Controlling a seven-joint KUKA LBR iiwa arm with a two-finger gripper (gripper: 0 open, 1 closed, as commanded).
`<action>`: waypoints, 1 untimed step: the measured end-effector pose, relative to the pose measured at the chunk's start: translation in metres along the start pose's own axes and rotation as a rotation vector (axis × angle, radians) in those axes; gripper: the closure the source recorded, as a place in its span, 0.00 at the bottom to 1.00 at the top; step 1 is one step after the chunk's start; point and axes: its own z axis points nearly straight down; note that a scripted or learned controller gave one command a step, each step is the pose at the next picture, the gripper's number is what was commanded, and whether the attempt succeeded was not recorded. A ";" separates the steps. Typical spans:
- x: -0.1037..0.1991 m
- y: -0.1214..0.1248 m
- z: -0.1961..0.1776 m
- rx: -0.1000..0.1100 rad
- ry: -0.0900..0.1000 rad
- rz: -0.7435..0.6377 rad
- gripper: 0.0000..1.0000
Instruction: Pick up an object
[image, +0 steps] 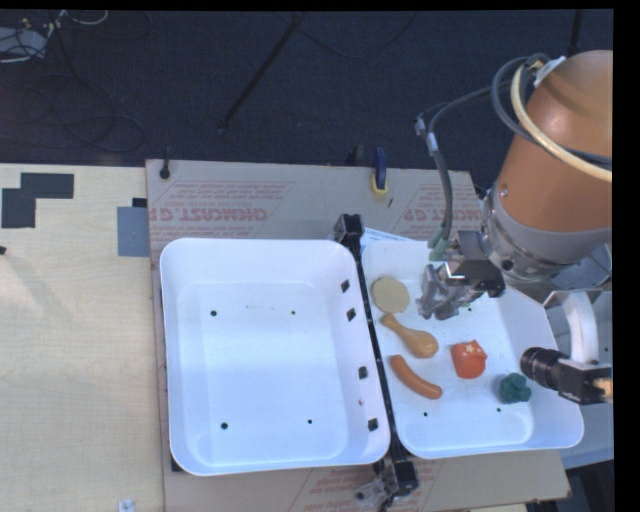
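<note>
The right white bin (540, 435) holds several small things. A tan spoon-shaped piece (400, 310) lies near its left wall, its round end toward the back. In front of it lies an orange sausage (415, 377). A red chunk (468, 359) sits mid-bin and a dark green lump (515, 388) lies to its right. My gripper (437, 302) hangs low over the back middle of this bin, just right of the tan piece's round end and behind the red chunk. Nothing shows in its grasp.
The left white bin (180, 300) adjoins the right one along a rim with black clips (362, 340). Both rest on a cardboard sheet (250, 205). A blue clamp (379, 170) stands at the back edge. Cables trail from the wrist above the right bin.
</note>
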 end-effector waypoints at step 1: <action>0.080 0.002 -0.112 -0.020 0.002 0.000 1.00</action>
